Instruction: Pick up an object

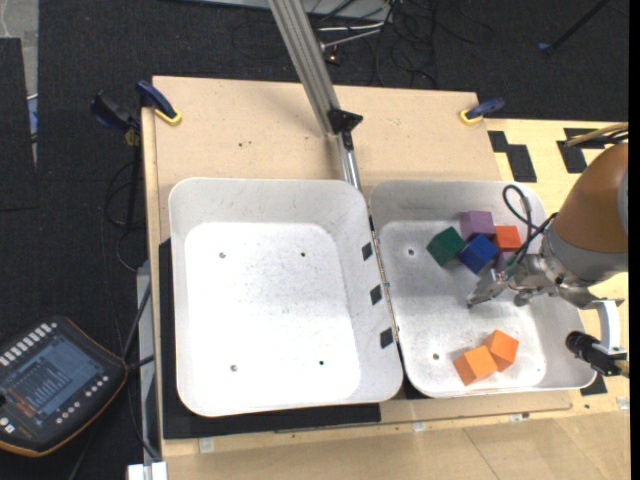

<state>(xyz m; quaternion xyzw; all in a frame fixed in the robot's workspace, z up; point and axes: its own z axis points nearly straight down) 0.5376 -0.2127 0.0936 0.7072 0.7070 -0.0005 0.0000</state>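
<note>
Six small blocks sit in the right bin [420, 363], where the gripper [492, 290] hangs spread apart, holding nothing.

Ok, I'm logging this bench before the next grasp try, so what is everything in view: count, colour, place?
bins: 2, white, side by side on the bench; left bin, right bin
green block: 1, green, upper part of right bin
blue block: 1, blue, touching the green one
purple block: 1, purple, just behind the blue
small orange block: 1, orange, beside the blue
orange blocks: 2, orange, near front of right bin
clamps: 2, blue and yellow, back corners of board
handheld controller: 1, grey and orange, lower left on the floor
arm: 1, grey with orange band, from the right
pincer: 1, metal, over the right bin
</note>
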